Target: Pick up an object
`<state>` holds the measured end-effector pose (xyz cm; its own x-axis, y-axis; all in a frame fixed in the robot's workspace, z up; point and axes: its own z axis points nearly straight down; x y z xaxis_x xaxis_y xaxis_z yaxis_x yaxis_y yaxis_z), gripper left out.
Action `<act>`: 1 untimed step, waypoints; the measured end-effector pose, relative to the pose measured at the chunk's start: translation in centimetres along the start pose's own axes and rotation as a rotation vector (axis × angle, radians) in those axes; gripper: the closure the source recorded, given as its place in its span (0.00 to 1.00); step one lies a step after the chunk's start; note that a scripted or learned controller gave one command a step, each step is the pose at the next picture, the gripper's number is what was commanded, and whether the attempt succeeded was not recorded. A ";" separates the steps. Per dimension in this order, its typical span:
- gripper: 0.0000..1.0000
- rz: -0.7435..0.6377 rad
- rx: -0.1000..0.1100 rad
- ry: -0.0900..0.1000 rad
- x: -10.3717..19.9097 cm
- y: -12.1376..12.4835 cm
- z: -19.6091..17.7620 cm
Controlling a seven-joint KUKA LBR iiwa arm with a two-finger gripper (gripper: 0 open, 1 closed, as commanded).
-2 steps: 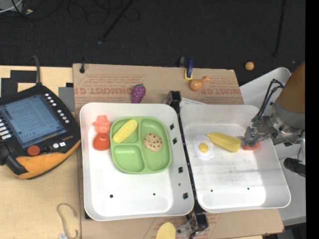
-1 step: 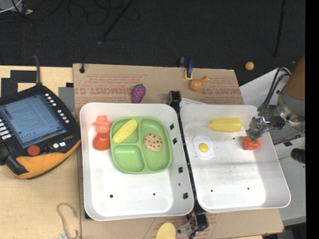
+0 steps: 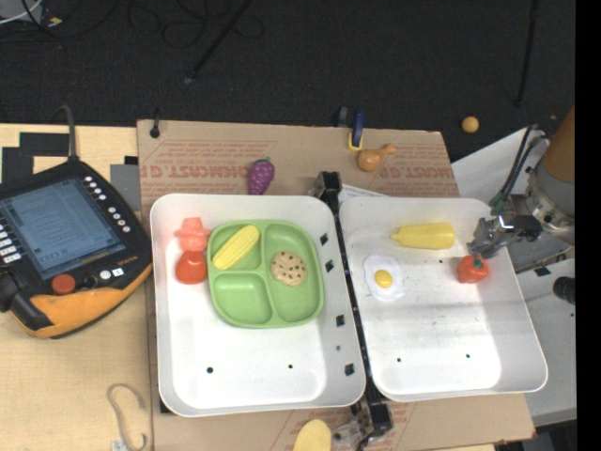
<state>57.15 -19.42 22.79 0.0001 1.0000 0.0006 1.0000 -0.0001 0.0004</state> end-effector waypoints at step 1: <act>1.00 -0.002 0.004 0.002 4.8 -2.3 -0.9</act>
